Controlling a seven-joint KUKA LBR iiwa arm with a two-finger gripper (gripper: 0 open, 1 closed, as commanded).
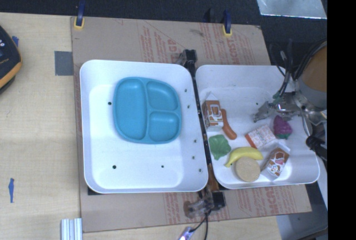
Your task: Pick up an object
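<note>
Gripper (276, 106): over right bin (239, 75), beside purple toy (282, 126); finger spread unclear
Left bin (94, 122): blue plate (147, 110)

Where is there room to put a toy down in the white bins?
Left bin: bare floor below the blue plate, toward the near wall. Right bin: bare at the far side, above the carrot. Crowded around the banana and purple toy.

place: robot lab | evidence: clamped cardboard (167, 39), white bins (94, 122), toy food (245, 154)
</note>
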